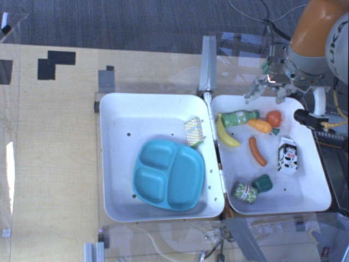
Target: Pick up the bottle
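Observation:
The bottle [240, 117] is green with a yellow cap end and lies on its side at the back of the right bin [322, 192]. My gripper [267, 93] hangs above that bin's far rim, a little behind and to the right of the bottle. Its two fingers stand apart, open, with nothing between them. The orange-banded arm reaches in from the upper right.
Around the bottle lie a banana [224, 133], an orange carrot [260, 126], a red tomato [274, 117], a sausage [257, 150], a milk carton [287, 158] and a green jar [252, 190]. The left bin [117, 146] holds a blue divided plate [169, 174] and a small packet [193, 131].

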Controlling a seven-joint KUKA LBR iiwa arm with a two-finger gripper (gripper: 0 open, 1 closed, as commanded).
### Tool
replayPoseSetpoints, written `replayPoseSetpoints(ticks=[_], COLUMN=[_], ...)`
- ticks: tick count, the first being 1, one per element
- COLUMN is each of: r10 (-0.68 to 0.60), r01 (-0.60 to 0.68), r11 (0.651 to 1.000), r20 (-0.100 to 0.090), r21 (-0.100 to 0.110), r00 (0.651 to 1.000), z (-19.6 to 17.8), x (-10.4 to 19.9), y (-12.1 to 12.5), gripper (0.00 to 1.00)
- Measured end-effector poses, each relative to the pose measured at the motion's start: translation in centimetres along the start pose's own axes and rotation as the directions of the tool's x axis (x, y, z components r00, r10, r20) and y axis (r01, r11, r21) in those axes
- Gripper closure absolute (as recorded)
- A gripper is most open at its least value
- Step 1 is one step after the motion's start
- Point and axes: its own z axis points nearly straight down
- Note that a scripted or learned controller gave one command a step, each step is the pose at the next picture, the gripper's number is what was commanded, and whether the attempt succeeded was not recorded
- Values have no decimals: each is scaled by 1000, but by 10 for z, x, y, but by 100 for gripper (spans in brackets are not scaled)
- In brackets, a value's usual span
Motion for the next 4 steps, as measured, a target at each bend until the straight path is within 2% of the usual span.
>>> replayPoseSetpoints(ticks=[1, 2, 3, 4], r10=[-192, -54, -139, -141], r01=[192, 54, 139, 141], r11=[981, 999, 990, 990], r20=[-1, 0, -7, -5], r21=[-1, 0, 11, 3], r00=[981, 999, 990, 990], z=[48, 83, 125, 109], x=[95, 10, 5, 5], y=[-20, -31, 8, 11], gripper=[0, 0, 0, 100])
